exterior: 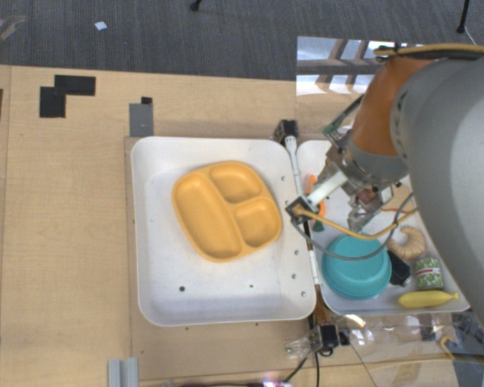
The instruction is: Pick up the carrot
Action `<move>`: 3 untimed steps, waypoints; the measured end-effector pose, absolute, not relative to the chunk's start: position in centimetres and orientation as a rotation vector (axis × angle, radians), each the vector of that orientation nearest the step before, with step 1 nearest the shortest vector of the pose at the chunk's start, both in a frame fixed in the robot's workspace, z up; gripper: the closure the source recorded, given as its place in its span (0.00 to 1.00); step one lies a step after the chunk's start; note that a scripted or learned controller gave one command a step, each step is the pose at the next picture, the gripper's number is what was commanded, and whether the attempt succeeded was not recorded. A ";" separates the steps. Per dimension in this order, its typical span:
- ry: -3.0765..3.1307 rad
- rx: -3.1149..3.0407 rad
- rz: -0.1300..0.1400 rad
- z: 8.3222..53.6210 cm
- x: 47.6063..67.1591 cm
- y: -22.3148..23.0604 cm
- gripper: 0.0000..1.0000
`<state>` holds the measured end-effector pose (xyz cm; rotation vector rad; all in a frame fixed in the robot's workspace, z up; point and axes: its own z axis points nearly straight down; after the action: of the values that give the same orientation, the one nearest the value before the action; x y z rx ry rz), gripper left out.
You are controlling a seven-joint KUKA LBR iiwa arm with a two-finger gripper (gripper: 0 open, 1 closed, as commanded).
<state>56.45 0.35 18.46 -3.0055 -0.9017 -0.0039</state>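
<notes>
Grey metal and cabling crowd my view of the gripper (pixel 363 208), which hangs low over the upper left part of the right bin (pixel 313 156), and I cannot tell how it stands from here. Just to its left, against that bin's left wall, I see a small streak of orange that I take for the carrot (pixel 316 206), partly hidden by a white part of the tool and a dark cable end. It lies on the bin floor, not lifted. Below the gripper sits a teal bowl (pixel 356 271), close to the bin's lower left corner. Right of the bowl I make out a tan, knobbly item (pixel 409 241) and a small green-labelled can (pixel 427 272), and a yellow banana (pixel 426 299) lies along the bin's lower edge. The arm (pixel 444 151), grey with its orange band, covers the bin's right side. Across the divider, the left bin (pixel 157 297) carries a yellow divided plate (pixel 226 210) set near its middle, turned at a slant to the bin's edges.
</notes>
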 end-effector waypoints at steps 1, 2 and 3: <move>-1.506 -2.756 0.001 18.4 55.6 -5.1 0.00; -1.429 -2.803 -0.015 8.8 59.6 -10.4 0.00; -1.436 -2.800 -0.020 9.9 59.7 -10.1 1.00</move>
<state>59.73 -10.15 9.93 -2.7996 -1.4362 -0.0200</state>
